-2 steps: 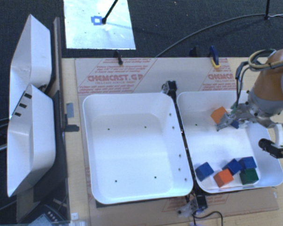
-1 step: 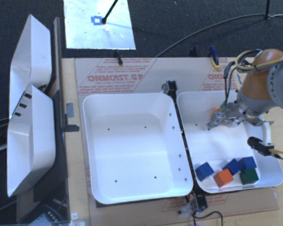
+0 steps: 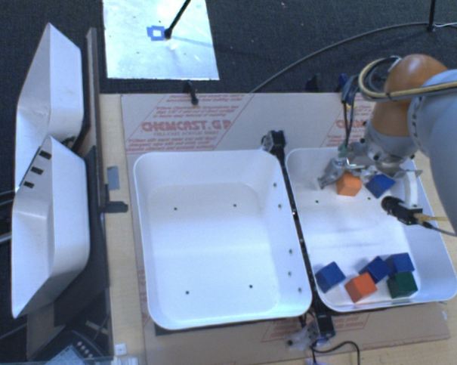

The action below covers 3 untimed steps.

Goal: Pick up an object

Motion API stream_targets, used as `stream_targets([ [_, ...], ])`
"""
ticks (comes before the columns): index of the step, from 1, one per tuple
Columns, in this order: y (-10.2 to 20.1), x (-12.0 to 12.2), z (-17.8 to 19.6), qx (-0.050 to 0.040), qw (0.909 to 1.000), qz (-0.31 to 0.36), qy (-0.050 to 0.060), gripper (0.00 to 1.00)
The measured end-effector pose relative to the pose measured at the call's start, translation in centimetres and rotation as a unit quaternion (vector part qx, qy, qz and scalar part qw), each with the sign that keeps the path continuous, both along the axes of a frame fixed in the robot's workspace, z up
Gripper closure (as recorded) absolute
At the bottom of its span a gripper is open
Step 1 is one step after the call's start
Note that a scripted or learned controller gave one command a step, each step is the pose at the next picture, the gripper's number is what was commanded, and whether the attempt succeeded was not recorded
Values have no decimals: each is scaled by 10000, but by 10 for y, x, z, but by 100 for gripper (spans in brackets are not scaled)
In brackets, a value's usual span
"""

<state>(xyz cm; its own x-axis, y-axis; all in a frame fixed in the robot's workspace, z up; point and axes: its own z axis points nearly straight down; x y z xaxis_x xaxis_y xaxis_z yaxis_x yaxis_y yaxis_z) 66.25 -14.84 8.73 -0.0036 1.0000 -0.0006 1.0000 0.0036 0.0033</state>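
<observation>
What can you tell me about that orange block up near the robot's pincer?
The orange block is a small cube with matte, plain faces, its material not clear from here. It lies in the far part of the right bin, turned a little askew to the bin's walls. The pincer is right at its left side, seemingly touching it, though a grip cannot be confirmed. A blue block lies close on its right. A second orange block lies at the near end.

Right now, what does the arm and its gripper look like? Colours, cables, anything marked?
The arm is light grey and rounded, with an orange band bulging above the wrist. Yellow and dark cables loop beside that band. The gripper is small, silvery metal. A black part with an orange lead juts below it. No markings can be read.
</observation>
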Motion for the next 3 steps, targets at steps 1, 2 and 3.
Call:
stream_targets([
  [1,-2,-1,11,1,10000,-12,1,100],
  [2,-22,4,0,2,9993,378,11,100],
  [3,31,-11,134,-1,10000,7,-53,100],
])
